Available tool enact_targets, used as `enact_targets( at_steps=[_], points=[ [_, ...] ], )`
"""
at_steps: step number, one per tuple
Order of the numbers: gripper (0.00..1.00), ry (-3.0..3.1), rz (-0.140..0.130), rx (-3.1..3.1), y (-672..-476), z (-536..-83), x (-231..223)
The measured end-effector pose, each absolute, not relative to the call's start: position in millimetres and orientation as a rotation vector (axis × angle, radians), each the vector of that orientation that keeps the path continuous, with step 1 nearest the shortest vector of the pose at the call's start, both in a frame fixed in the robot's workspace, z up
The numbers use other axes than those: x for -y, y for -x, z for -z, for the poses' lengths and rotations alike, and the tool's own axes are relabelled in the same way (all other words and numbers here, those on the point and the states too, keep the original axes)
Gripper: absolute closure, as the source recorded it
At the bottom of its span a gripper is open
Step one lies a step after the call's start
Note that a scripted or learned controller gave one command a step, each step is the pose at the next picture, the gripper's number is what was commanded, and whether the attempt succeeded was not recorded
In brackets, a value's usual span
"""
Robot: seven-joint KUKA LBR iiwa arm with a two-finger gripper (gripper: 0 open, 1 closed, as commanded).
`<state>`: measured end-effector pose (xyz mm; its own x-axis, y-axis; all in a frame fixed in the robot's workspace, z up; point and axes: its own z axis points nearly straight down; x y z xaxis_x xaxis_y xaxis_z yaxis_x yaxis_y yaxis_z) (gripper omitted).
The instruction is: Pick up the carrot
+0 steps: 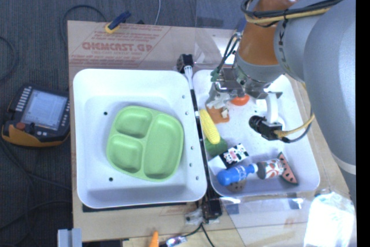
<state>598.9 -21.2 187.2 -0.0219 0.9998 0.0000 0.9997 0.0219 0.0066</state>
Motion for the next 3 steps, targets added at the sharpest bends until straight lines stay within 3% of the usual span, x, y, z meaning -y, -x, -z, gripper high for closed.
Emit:
enact_targets(
  at_steps=[1,2,3],
  points=[
    [1.0,-1.332,0.003,-2.845,-566.5,-183.7,50.4],
    [1.0,-1.491,0.002,-2.77,-519.7,-182.7,-10.6],
    [1.0,-0.82,-0.001,-3.025,-511.8,-288.0,-7.6]
  ],
)
